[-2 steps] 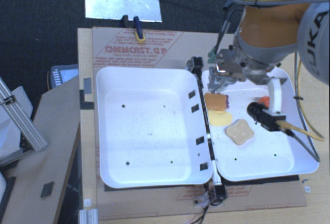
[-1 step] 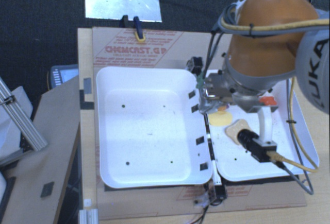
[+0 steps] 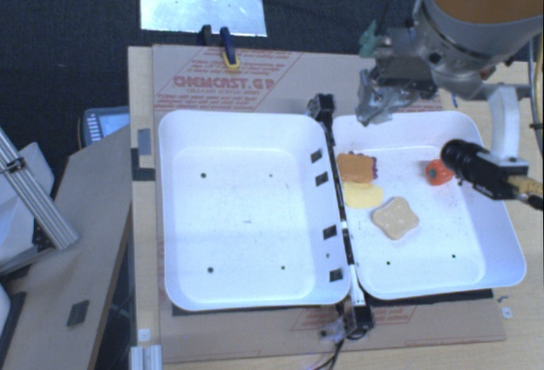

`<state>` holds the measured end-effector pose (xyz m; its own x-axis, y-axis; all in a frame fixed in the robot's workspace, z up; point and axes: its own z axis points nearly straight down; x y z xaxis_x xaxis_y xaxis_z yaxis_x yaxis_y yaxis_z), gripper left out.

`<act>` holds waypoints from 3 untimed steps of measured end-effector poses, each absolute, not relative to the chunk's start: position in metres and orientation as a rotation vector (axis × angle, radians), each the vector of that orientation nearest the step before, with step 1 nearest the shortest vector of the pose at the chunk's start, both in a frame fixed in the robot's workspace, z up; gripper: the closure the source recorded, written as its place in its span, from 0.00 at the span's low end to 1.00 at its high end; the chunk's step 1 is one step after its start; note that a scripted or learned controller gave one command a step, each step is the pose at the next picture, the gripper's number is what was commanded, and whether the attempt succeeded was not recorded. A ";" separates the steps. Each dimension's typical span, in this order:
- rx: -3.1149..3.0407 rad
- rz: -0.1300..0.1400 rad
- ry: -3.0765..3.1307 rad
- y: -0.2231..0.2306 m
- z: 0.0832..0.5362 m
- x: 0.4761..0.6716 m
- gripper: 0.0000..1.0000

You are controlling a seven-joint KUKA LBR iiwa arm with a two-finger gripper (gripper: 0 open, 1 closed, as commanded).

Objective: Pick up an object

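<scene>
The hand (image 3: pixel 375 107) hangs above the far rim of the right bin (image 3: pixel 489 262). In that bin lie a tan toast-shaped piece (image 3: pixel 395 218), a pale yellow piece (image 3: pixel 363 196), an orange-brown block (image 3: pixel 356 167) and a small red-orange object (image 3: pixel 439 173). The left bin (image 3: pixel 238 211) sits beside it on the worktop (image 3: pixel 143 113).

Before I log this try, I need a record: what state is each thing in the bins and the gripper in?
gripper: above the right bin's far rim, holding nothing I can see
toast slice: lying flat in the right bin
yellow piece: flat, touching the orange-brown piece
orange-brown piece: lying by the divider
red-orange piece: resting on the bin floor
left bin: level on the bench
</scene>
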<state>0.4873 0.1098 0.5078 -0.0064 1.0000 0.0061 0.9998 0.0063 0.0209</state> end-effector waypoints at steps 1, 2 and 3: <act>2.210 0.011 2.229 0.171 0.537 0.503 1.00; 2.211 0.006 2.230 0.233 0.534 0.540 1.00; 2.215 0.003 2.227 0.230 0.535 0.539 0.00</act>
